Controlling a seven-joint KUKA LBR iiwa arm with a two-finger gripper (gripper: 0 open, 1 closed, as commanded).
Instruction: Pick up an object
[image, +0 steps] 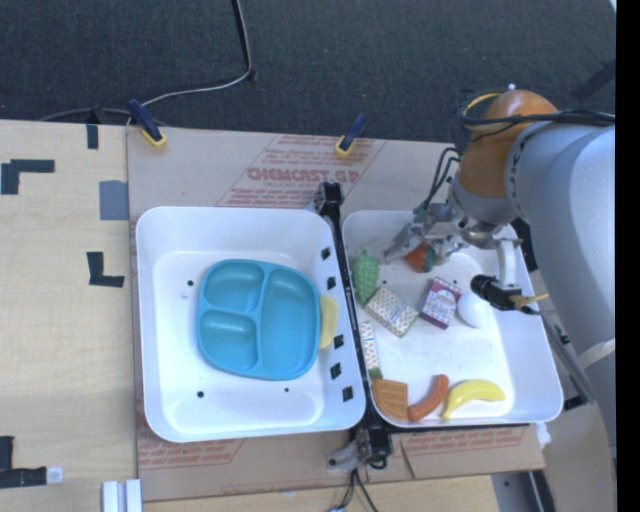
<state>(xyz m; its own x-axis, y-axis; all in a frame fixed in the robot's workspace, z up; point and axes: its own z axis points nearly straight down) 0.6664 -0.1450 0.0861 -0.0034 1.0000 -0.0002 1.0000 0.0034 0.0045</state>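
Note:
My gripper hangs low over the back of the right bin, reaching in from the right. A small orange-red object lies right under its tip; whether it is gripped is unclear. Close by to the left sits a green item. A patterned box, a purple box and a white egg-like piece lie mid-bin. At the bin's front are a waffle, a sausage and a banana.
The left bin holds a blue divided plate, with a yellow piece tucked at its right side. The divider between the bins runs just left of the green item. The arm's grey body covers the bin's right back corner.

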